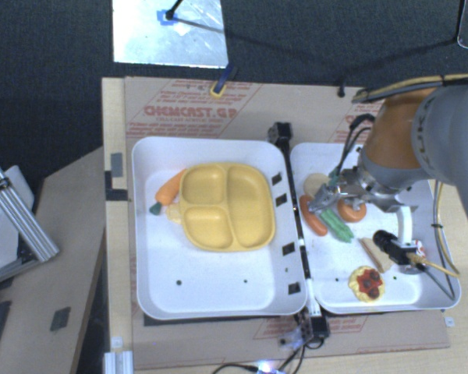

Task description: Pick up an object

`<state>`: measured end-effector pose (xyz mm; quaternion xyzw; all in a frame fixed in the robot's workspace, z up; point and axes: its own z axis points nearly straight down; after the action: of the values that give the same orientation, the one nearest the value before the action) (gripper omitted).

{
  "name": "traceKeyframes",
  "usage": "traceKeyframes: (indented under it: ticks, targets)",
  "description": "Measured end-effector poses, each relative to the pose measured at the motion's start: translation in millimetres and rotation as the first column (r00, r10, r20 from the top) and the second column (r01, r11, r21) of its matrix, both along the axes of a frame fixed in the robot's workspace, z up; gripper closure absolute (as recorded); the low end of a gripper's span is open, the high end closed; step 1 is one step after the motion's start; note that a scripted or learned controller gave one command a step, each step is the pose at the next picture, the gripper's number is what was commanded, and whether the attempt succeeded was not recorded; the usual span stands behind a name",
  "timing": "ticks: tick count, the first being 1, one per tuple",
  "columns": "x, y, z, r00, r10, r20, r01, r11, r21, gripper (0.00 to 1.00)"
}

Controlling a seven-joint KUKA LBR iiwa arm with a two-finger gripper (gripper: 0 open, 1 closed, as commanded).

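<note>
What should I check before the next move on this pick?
1. Pincer over the right bin: ok.
2. Target under it: red sausage and green pod lie close together; which one is aimed at: cannot tell.
3. Anything held between its tips: cannot tell.
4. Crowding: orange ring sits right beside it: not ok.
5. Pizza slice away from the arm's work: ok.
6. Yellow tray and carrot in the left bin, out of the way: ok.

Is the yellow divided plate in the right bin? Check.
No, the yellow divided plate lies in the left bin, beside a toy carrot.
</note>
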<state>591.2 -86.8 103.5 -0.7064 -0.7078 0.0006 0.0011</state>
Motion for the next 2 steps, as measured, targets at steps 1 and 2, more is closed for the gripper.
traceKeyframes:
  ticks: [1,2]
  targets:
    - [3.2,-2.0,-15.7,1.000,-0.002,0.013,0.002,1.000,-0.006,0.00]
    - [5.0,-3.4,-2.8,1.000,-0.002,0.019,0.003,1.000,-0.009,1.00]
